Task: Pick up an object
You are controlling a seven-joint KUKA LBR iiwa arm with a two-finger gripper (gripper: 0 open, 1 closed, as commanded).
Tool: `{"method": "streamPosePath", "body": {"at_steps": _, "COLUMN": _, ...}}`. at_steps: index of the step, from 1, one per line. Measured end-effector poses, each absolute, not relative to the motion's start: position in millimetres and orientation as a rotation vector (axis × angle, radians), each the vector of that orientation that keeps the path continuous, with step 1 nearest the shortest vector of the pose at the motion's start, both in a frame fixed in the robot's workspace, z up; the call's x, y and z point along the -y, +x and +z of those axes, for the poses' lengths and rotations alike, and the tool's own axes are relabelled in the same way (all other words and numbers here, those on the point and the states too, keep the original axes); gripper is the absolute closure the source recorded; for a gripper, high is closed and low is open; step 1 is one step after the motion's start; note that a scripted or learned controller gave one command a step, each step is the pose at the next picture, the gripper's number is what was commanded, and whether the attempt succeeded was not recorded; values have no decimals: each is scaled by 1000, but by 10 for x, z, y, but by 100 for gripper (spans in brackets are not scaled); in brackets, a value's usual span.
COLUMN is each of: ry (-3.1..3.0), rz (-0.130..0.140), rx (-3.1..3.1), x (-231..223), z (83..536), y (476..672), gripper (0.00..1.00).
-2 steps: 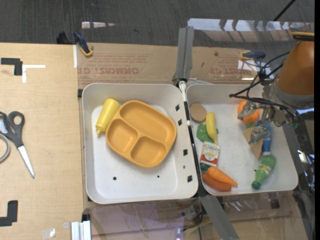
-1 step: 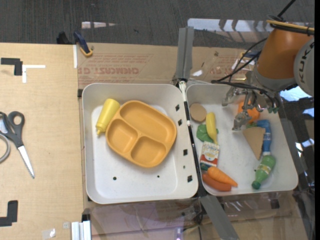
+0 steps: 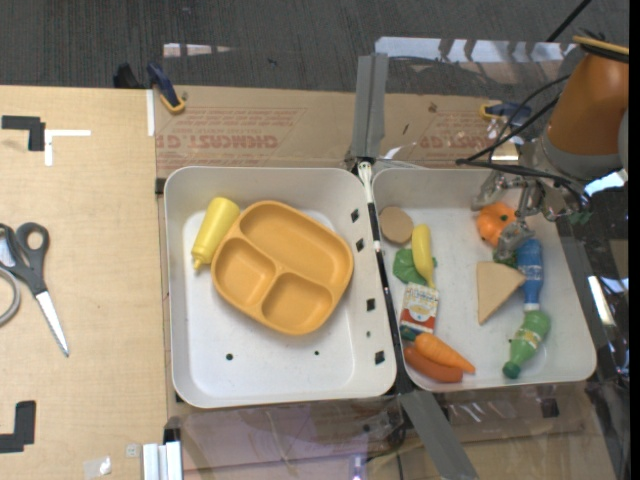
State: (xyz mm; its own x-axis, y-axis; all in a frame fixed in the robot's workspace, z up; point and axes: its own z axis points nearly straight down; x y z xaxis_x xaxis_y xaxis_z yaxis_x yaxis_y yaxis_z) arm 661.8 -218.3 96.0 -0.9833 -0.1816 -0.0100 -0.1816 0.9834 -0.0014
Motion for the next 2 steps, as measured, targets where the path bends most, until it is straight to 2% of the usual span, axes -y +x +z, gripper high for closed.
{"method": "streamPosePath", "body": {"at_steps": 1, "ry": -283, "rz": 3, "rx": -3110, "x": 2158, "z": 1074, "y": 6643, "gripper": 100}}
{"method": "streamPosePath", "body": {"at_steps": 2, "ry": -373, "rz": -1, "rx": -3111, "x": 1406, "z": 2252, "y": 6609, "gripper": 100}}
